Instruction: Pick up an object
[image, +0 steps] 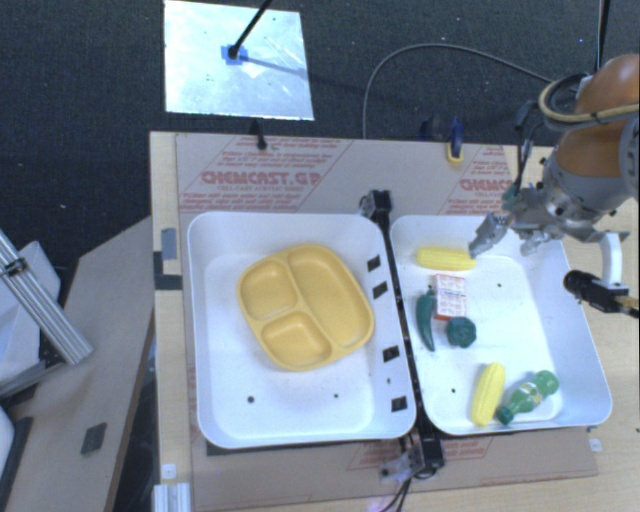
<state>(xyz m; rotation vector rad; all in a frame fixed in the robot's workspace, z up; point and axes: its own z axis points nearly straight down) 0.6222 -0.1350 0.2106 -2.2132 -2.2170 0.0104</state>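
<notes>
Grey gripper (505, 233) is hovering over the right bin's (560, 330) far edge, just beside a yellow corn cob (445, 259). Whether its fingers are parted, I cannot tell.

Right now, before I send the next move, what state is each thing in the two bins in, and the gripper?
gripper: above the right bin's far edge, holding nothing.
yellow divided plate: flat in the left bin, right side up.
far corn cob: lying near the gripper.
near corn cob: lying beside the bottle.
green bottle: on its side.
green pepper: lying.
red-and-white packet: flat.
dark green round piece: resting.
</notes>
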